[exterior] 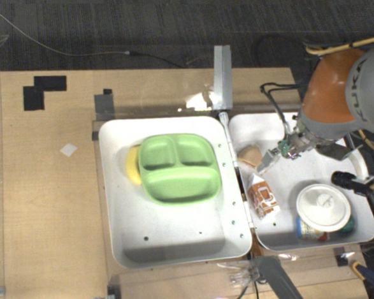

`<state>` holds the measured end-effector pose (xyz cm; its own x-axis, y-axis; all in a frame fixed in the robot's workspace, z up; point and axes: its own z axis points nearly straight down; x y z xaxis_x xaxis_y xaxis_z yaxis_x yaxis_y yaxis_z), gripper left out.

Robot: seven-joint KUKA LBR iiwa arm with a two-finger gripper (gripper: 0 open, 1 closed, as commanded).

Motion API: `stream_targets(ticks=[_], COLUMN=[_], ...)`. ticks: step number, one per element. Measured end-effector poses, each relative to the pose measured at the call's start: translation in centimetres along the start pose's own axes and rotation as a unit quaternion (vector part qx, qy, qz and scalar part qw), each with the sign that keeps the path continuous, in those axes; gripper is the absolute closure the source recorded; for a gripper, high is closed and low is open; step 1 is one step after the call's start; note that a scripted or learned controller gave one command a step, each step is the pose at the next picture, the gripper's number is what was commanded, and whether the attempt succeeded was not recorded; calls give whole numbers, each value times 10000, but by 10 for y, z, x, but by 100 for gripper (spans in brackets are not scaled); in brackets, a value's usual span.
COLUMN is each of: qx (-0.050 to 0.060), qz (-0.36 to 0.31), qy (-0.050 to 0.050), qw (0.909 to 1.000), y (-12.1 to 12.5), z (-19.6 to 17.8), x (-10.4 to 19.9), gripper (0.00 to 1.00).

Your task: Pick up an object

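In the right bin [365, 229] my gripper [266, 162] reaches down and to the left from the grey and orange arm [337, 100]. Its tip is just right of a tan, rounded lump [249, 155] near the bin's left wall. A small orange and white packet [263, 198] lies below the tip. A can with a white round lid [323, 207] stands at the bin's front right. I see nothing held in the gripper.
The left bin [174, 239] holds a green divided plate [177, 167] with a yellow object [131, 166] partly under its left edge. A metal divider [236, 174] separates the bins. Cables [274, 95] run behind the right bin.
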<state>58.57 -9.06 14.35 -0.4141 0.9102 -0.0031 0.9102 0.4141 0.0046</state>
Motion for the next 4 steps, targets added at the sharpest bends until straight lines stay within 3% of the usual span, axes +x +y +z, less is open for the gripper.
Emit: stream_targets(ticks=[1, 2, 3, 4], qx=[-14, -63, -63, -12], qz=[-282, -312, -314, 269], qy=[-9, -49, -50, -5], qw=[9996, 9995, 9995, 9996], y=[31, 35, 35, 64], z=[57, 42, 42, 57], x=[-17, -19, -18, -31], gripper=[0, 100, 0, 0])
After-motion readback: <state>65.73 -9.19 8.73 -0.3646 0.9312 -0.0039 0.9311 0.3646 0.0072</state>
